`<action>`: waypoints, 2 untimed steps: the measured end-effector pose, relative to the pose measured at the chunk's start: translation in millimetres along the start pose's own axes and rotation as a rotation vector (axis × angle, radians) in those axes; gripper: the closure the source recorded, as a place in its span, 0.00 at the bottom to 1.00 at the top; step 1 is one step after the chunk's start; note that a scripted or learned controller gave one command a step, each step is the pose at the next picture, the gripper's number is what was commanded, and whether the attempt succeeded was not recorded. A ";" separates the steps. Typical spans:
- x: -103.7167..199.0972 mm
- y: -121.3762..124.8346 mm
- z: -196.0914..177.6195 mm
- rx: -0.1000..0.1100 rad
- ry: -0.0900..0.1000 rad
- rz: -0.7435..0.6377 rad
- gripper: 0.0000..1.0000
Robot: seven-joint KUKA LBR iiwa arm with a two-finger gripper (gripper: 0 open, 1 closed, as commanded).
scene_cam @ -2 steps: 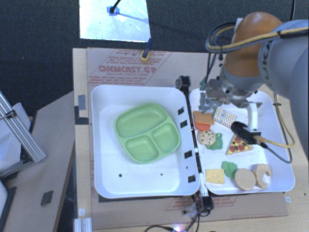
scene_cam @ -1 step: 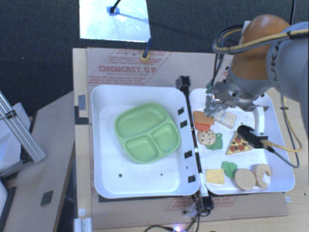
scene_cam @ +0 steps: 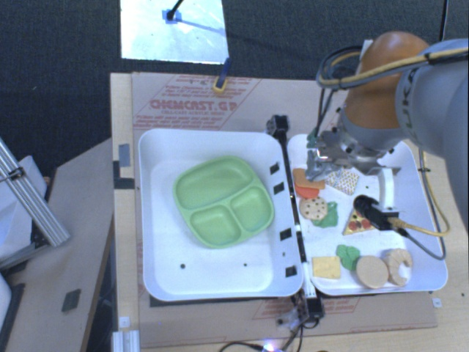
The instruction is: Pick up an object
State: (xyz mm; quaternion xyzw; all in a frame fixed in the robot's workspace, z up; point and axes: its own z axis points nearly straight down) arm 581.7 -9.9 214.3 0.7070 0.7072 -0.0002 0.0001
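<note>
Front edge of the worktop (scene_cam: 220,328): brown board under both bins.

Left bin (scene_cam: 157,218): shallow, white, holding one green divided tray (scene_cam: 223,200) with three compartments, lying flat near the bin's middle.

Right bin (scene_cam: 425,204): shallow, white, holding toy food. Along its near side, left to right: yellow cheese square (scene_cam: 327,268), green leafy piece (scene_cam: 349,256), tan round disc (scene_cam: 372,271) and pale ring-shaped piece (scene_cam: 400,264), the last two touching. Further back: chocolate-chip cookie (scene_cam: 314,209) just beside a second green piece (scene_cam: 330,214), pizza slice (scene_cam: 358,224), orange-red piece (scene_cam: 308,182) and checkered cracker (scene_cam: 343,181).

End effector (scene_cam: 316,169): low at the right bin's far left part, over the orange-red piece; whether open or closed cannot be told. No item is visibly gripped.

Arm (scene_cam: 388,79): grey and orange, entering from the right.
</note>
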 end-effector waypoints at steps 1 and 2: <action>9.4 -0.6 -4.1 -0.001 0.000 -0.005 1.00; 1.3 6.3 -20.5 -0.003 0.000 -0.002 1.00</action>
